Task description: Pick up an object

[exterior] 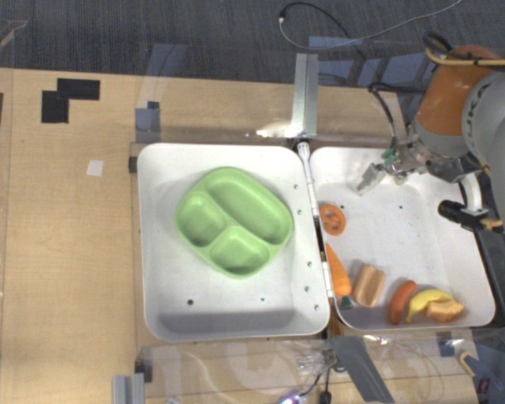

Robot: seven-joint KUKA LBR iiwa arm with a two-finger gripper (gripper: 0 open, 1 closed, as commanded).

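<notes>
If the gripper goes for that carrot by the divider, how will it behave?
The carrot looks like smooth toy plastic, so probably stiff, light and somewhat slippery. Its tapered shape suggests it may roll or pivot if nudged. It lies against the right bin's wall, so fingers may have little room on that side.

Even, bright overhead light on my bench; the two white bins [236,322] run close to blown out, with a glare patch on the metal divider post [305,99] at their top edge. Soft shadow lies along the left bin's lower inside wall and under the green tray [233,220]. My gripper [379,173] looks slightly soft; the frame is coarse overall.
</notes>
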